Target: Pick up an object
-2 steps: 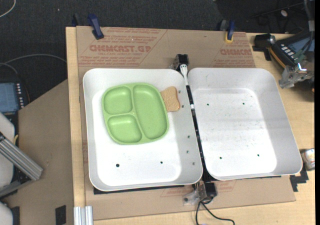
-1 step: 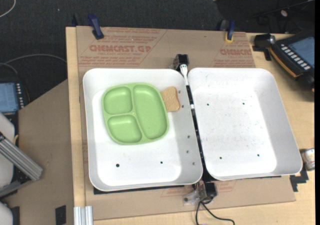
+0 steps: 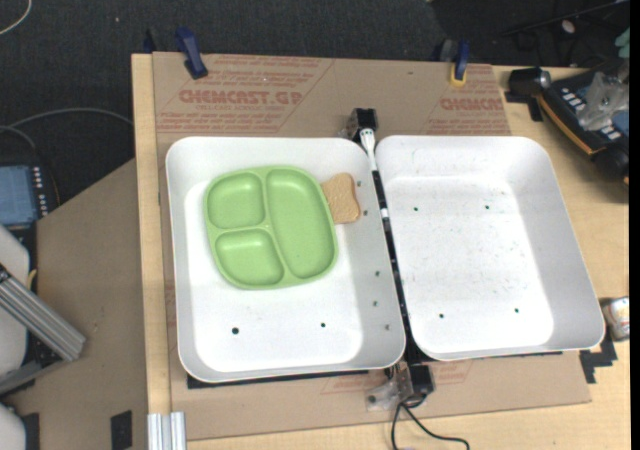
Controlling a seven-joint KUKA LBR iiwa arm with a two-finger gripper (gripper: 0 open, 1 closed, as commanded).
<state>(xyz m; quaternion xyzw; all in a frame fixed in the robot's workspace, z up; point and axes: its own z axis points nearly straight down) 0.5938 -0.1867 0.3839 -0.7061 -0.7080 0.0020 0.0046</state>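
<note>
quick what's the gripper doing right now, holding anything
Gripper: state cannot be told from the camera view. The green divided plate and the tan sponge beside it lie in the left bin.

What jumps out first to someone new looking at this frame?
The green divided plate in the left bin, bright against the white. A small tan sponge lies against the plate's right edge, near the seam between the bins. Blue clamps pin the cardboard sheet at the far edge.
</note>
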